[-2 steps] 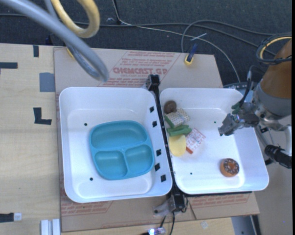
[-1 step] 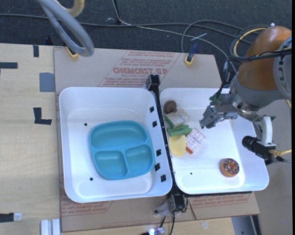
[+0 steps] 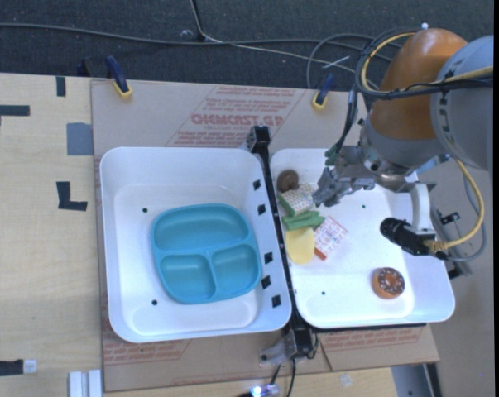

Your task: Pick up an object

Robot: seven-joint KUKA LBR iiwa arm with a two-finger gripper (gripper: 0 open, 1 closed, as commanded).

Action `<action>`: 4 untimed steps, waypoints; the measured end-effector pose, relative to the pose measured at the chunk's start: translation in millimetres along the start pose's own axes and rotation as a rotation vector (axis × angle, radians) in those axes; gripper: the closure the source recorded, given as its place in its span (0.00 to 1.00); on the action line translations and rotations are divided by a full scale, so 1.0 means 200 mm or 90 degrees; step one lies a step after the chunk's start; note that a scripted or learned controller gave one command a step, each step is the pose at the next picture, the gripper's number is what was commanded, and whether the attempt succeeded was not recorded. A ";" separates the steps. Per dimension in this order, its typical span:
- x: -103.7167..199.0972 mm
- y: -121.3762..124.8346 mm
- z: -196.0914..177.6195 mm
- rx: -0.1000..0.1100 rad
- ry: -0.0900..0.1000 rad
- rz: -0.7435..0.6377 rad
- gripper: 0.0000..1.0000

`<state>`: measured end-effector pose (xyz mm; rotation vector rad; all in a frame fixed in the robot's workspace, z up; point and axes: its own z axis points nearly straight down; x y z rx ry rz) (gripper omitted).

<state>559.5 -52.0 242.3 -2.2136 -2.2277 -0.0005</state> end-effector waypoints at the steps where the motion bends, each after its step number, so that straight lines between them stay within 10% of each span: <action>1: 0.26 0.08 -0.03 0.000 0.000 0.000 1.00; 3: 0.74 0.25 0.09 0.000 -0.002 0.003 1.00; 4: 0.74 0.24 0.08 0.001 -0.001 0.002 0.00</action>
